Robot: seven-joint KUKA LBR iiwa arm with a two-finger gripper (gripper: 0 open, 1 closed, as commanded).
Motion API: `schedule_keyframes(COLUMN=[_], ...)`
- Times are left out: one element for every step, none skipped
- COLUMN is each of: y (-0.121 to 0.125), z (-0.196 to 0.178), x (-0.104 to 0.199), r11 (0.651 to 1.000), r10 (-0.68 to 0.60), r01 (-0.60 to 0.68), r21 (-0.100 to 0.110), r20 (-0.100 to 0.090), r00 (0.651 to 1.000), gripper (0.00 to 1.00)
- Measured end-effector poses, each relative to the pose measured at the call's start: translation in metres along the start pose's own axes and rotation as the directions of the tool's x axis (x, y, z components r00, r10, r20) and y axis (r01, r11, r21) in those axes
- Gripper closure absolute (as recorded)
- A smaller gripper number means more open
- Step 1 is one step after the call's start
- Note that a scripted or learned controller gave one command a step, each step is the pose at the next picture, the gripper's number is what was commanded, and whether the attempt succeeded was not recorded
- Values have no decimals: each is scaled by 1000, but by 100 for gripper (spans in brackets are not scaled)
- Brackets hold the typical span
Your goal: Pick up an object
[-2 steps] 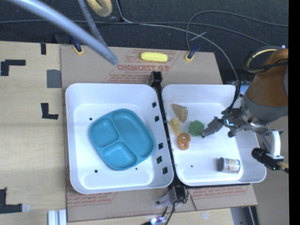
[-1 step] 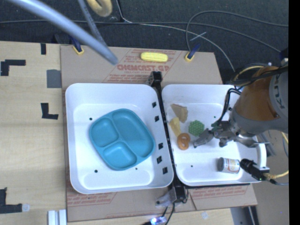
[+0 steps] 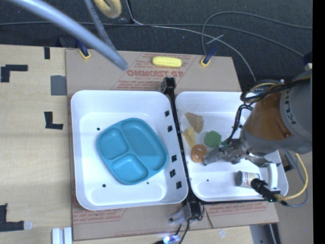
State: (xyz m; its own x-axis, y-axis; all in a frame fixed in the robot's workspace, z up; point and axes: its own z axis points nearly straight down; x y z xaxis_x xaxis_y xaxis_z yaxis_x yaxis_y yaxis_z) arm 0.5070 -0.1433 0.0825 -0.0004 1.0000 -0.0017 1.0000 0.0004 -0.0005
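Note:
My gripper (image 3: 209, 158) reaches in from the right over the right bin (image 3: 223, 191), its dark fingers low near the bin floor. Its tips sit just right of an orange ring (image 3: 197, 153) and below a green bumpy ball (image 3: 212, 137). A yellow wedge (image 3: 189, 136) and a tan piece (image 3: 194, 121) lie further left and up. A small white bottle (image 3: 247, 179) lies on its side at the bin's lower right, below the wrist. Nothing shows between the fingers.
The left bin (image 3: 86, 111) holds a blue divided plate (image 3: 131, 150). A yellow corn cob (image 3: 166, 62) lies on the cardboard behind the bins. A black divider (image 3: 176, 136) runs between the bins. Cables trail along the back and right.

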Motion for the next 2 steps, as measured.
schedule_keyframes(y=[1, -9], z=[-13, -63], x=[-1, -2], r11=[1000, 1000], r10=[0, 1], r01=[0, -1], r21=[-3, -2], r20=[1, -1], r00=[1000, 1000], gripper=[100, 100])
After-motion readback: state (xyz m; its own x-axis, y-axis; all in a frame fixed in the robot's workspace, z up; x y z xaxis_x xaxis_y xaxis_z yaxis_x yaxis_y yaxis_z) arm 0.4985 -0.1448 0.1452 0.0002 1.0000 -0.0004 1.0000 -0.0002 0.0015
